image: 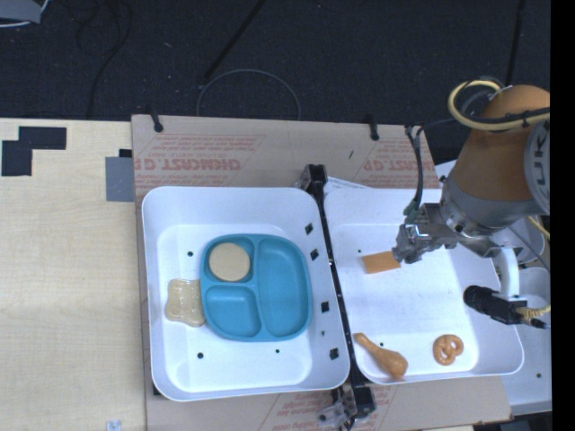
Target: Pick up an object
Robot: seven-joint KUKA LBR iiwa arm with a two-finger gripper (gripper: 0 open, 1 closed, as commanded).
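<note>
Glossy white bins (180, 232) hold a smooth blue divided tray (269, 294).

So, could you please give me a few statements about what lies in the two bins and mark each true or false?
1. The blue tray lies in the left bin. True.
2. A round tan piece sits in one of the tray's compartments. True.
3. The pretzel lies in the left bin. False: it is in the right bin, near its lower right corner.
4. The orange flat piece lies on the tray. False: it is in the right bin, beside the gripper.
</note>
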